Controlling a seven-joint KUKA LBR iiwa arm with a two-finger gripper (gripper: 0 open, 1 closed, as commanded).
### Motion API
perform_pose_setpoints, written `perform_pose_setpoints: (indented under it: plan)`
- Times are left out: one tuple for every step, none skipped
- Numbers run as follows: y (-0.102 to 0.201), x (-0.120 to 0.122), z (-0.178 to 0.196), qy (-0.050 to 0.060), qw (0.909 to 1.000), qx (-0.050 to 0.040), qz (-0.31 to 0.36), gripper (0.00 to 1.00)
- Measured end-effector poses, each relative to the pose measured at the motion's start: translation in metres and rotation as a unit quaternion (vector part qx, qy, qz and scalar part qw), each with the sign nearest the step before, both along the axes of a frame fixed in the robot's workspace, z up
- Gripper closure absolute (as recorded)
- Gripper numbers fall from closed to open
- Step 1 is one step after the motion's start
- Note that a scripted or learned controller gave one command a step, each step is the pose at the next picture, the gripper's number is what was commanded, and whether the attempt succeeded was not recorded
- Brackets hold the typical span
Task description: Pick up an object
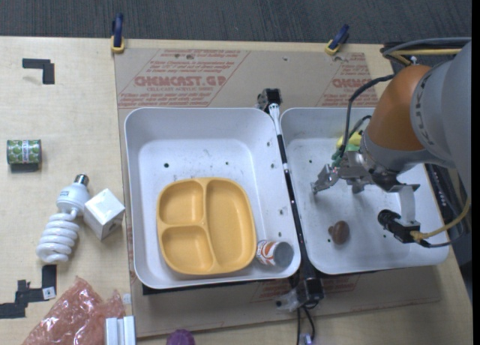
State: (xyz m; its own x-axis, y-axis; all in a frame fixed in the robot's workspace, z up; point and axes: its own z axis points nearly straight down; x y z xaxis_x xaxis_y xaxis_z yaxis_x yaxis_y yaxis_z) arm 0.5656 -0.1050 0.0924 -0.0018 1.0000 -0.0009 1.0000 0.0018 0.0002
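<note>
Nearest the camera in the right bin, a small brown object lies loose on the floor, nothing touching it. Just beyond it and a bit left, the gripper hangs low over the bin; can't tell its opening. Left of that bin: yellow divided plate, small cup at its corner.
</note>
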Motion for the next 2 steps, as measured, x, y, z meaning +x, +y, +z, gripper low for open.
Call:
perform_pose_setpoints:
  plan:
    - [-0.0005,0.0009,0.0104,-0.001,1.0,-0.0006,0.001,1.0]
    - [-0.0004,0.0007,0.0099,-0.001,1.0,-0.0006,0.001,0.0]
